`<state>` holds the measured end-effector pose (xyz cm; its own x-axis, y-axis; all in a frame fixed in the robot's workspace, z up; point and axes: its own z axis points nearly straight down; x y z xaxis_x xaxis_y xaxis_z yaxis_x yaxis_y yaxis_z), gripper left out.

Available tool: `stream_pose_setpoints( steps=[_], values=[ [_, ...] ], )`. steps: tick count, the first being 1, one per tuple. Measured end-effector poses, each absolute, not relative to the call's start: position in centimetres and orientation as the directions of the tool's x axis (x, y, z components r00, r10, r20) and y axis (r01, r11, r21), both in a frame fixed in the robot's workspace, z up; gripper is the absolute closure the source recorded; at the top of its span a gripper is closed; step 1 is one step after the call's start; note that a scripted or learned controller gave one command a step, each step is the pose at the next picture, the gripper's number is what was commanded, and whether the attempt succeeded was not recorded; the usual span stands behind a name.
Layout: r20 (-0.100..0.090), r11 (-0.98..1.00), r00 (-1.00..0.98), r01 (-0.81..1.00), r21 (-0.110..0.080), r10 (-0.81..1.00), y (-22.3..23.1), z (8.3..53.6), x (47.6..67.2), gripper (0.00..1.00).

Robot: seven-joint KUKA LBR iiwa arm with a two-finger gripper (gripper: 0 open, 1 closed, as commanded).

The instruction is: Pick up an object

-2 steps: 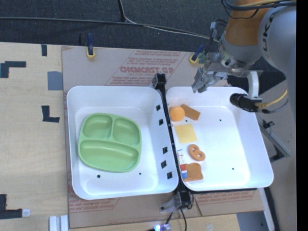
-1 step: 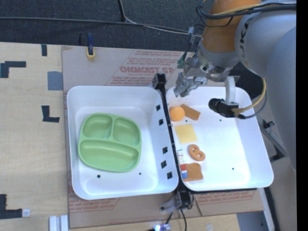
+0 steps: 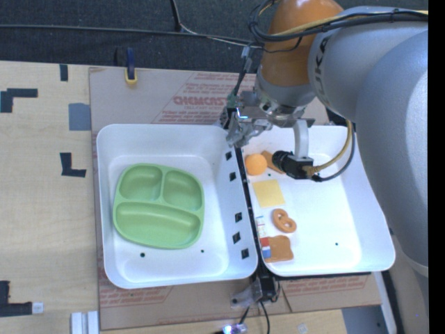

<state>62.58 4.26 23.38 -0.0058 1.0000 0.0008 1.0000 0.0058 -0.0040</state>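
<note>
Green plate (image 3: 158, 206), one, left bin (image 3: 217, 186), four toy foods (image 3: 268, 192) perhaps, right bin (image 3: 327, 211), hand (image 3: 237, 126) grip cannot tell

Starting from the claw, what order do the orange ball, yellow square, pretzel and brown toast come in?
1. Orange ball, just below the claw.
2. Yellow square, below the ball.
3. Pretzel, lower still.
4. Brown toast, at the front.

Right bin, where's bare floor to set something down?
The right bin is bare in its outer half, from the pretzel and yellow square to the far wall. Crowded along the divider: orange ball, yellow square, pretzel, brown piece in a row.
</note>
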Motion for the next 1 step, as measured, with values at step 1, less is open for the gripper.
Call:
stream_pose_setpoints(
  steps=[1],
  values=[
    [0.001, 0.006, -0.006, 1.0, -0.002, 1.0, 8.94, 23.42, 61.97, 1.0]
  ],
)
